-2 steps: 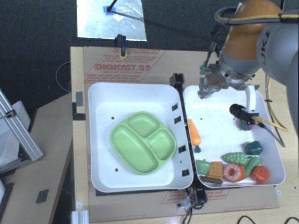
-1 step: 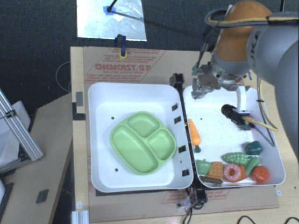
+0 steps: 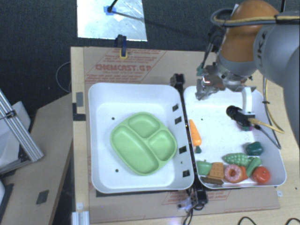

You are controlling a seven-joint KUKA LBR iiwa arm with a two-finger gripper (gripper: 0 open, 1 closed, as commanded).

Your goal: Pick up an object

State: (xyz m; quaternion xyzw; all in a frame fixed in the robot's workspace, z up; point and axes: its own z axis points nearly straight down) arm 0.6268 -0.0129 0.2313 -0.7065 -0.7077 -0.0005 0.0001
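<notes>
Because the toy food has gathered along the near edge of the right bin, that is where the pickable things lie: a pink doughnut, a tomato, a cracker-like biscuit and green vegetables crowd together, touching, which would make a clean grasp awkward. Just beyond them a carrot lies alone against this bin's left wall, easier to single out. In the left bin beside it sits a green divided plate, apparently a place for set-downs. Farthest back, the gripper hangs over the right bin's far left corner, well apart from the food; whether its fingers are spread or closed cannot be told, and nothing is seen held between them.
</notes>
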